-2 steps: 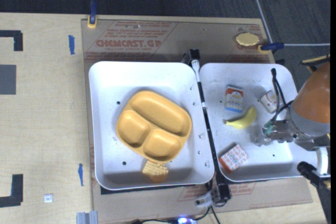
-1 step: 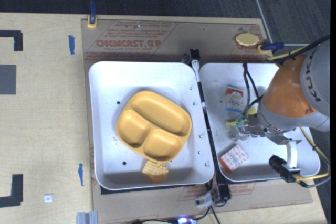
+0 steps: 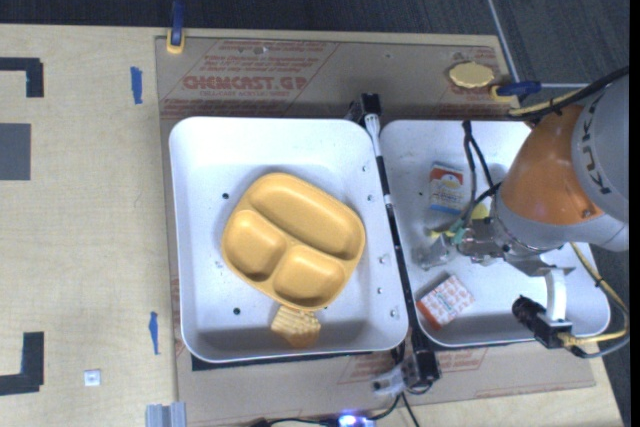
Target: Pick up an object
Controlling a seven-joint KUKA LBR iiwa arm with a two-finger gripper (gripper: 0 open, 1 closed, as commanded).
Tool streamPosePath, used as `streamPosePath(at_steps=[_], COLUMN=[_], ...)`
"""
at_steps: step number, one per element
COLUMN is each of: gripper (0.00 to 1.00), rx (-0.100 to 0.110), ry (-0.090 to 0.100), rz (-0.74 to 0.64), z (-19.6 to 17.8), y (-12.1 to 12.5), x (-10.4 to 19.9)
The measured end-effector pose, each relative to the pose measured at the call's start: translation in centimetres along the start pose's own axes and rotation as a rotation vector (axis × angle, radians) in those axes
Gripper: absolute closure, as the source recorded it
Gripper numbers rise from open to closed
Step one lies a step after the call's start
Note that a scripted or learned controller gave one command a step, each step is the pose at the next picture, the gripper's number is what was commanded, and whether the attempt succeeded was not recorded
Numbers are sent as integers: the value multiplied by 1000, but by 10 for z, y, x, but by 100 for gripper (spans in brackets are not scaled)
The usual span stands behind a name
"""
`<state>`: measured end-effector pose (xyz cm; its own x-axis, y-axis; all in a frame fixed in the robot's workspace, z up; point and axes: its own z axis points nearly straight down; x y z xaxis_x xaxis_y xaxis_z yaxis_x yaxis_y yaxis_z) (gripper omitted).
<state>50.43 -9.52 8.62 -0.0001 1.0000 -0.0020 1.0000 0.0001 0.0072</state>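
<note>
1. The claw is down low in the right bin, though how its jaws stand cannot be told from this angle.
2. Just beside it, a small red-and-white packet lies flat on the bin floor; another carton sits further back.
3. Over in the left bin, a yellow compartment tray rests face up, with a waffle-textured piece touching its near edge.
4. Both bins sit on the counter.
</note>
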Motion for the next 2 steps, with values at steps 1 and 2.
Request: streamPosePath(at_steps=[1,2], gripper=[0,100], rx=[1,-5], ry=[1,-1], rz=[0,1], z=[0,-11], y=[-23,-21], x=[4,3])
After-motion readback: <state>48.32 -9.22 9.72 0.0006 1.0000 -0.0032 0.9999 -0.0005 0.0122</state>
